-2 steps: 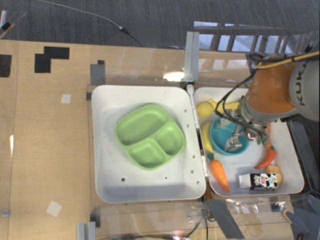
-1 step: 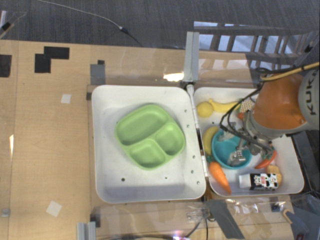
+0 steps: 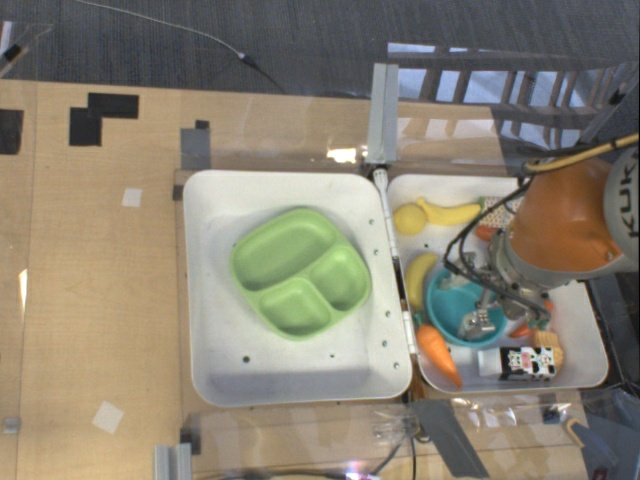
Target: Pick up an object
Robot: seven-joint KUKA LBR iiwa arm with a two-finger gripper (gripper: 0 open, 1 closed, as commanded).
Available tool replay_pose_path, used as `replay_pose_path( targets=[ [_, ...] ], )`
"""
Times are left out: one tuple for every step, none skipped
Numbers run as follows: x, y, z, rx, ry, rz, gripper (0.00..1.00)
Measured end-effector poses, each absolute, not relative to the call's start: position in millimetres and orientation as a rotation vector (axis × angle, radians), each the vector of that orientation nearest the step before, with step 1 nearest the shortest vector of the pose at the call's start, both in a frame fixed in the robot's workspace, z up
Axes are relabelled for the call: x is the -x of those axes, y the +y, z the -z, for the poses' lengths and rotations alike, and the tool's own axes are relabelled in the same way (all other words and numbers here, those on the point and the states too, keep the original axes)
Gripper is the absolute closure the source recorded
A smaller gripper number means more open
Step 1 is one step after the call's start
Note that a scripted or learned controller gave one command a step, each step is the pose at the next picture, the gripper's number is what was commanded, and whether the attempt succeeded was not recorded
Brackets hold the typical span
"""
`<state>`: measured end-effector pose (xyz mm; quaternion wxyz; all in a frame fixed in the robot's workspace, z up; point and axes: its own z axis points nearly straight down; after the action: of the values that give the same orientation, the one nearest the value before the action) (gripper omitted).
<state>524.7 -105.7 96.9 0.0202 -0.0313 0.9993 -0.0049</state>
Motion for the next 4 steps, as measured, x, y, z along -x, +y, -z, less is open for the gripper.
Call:
replay_pose_path(
  targets=[
    [-507.3, -98, -100, 0.138, 3.076, 0.042, 0.0],
    [-584.1, -164, -172, 0.303, 3.109, 0.011, 0.0],
    [-570.3, -201, -92, 0.225, 3.115, 0.007, 0.0],
    [-647.7, -151, -89, 0.148, 3.139, 0.002, 0.0]
  ],
)
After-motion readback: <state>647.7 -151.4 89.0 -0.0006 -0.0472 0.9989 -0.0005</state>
